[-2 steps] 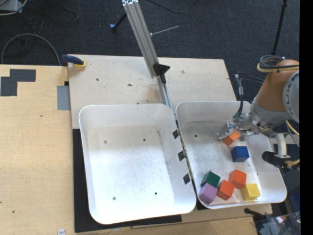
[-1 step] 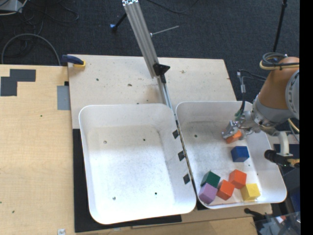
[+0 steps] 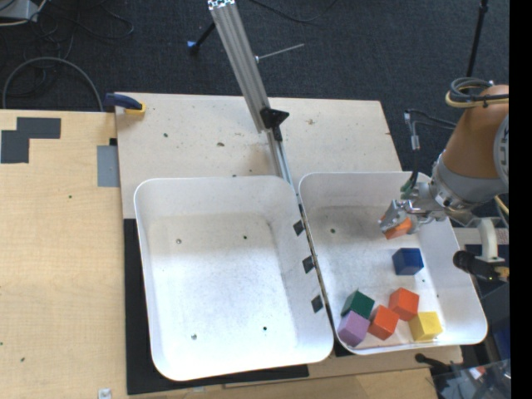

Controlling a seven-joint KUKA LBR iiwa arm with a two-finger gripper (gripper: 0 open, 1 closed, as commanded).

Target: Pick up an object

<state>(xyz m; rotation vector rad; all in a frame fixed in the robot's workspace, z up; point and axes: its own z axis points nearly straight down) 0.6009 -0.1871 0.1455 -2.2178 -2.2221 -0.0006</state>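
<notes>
My gripper (image 3: 397,223) hangs over the right bin (image 3: 349,198), near its right wall, and an orange block (image 3: 399,229) shows between its fingers, lifted off the bin floor. Just below it lies a dark blue cube (image 3: 407,261). Toward the bin's front corner sit a green cube (image 3: 360,302), a purple cube (image 3: 353,328), two orange-red cubes (image 3: 383,321) (image 3: 404,302) and a yellow cube (image 3: 426,326), packed close together.
The left bin (image 3: 166,214) stands beside the right one, split from it by a rim with black clips (image 3: 307,263). A slanted aluminium rail (image 3: 247,69) rises behind the bins. The arm's orange band (image 3: 478,144) reaches in from the right.
</notes>
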